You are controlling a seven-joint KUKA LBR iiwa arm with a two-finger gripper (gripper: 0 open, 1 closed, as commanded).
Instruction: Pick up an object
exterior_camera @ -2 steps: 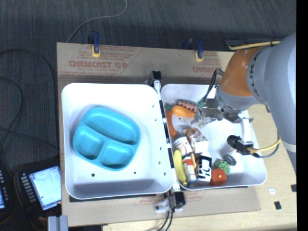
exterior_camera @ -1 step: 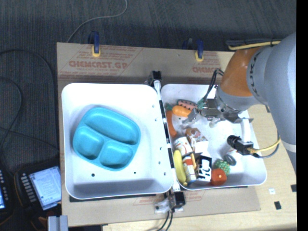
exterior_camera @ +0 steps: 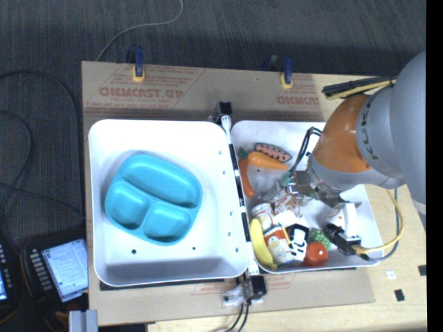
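Far left, off the bench, on dark carpet: a black device [exterior_camera: 59, 268] with a pale label, among loose dark cables [exterior_camera: 17, 137]. Next, a brown board [exterior_camera: 111, 106] printed CHEMCAST GP, with a blue clamp [exterior_camera: 138, 59] on its far edge. On the board, the left bin [exterior_camera: 104, 133], white and shallow. Lying flat in its middle, well apart from every wall, a blue three-compartment tray [exterior_camera: 152, 198].

Just beside it, wall to wall, the right bin [exterior_camera: 277, 126], with a second blue clamp [exterior_camera: 286, 71] on the board edge behind it. All the loose pickable things here, crowded toward the left and near sides. At the far left, a carrot [exterior_camera: 266, 161] lying crosswise, with a pinkish oval thing [exterior_camera: 271, 149] with dark spots touching it from behind. Along the near left wall, a banana [exterior_camera: 259, 244]. Pressed against the banana, a small can [exterior_camera: 261, 213] and a red-labelled tin [exterior_camera: 278, 246]. Right of the tin, a black-and-white item [exterior_camera: 297, 239], then a red tomato-like fruit [exterior_camera: 316, 254] with a green top, at the near wall.

Over the bin's middle, just right of the carrot's tip and above a blurred brownish jumble, the gripper [exterior_camera: 294, 187]. Spread or closed, and on what: cannot tell from this slant. Behind it, reaching in from the right, the arm [exterior_camera: 401, 130] with its orange band [exterior_camera: 346, 140].
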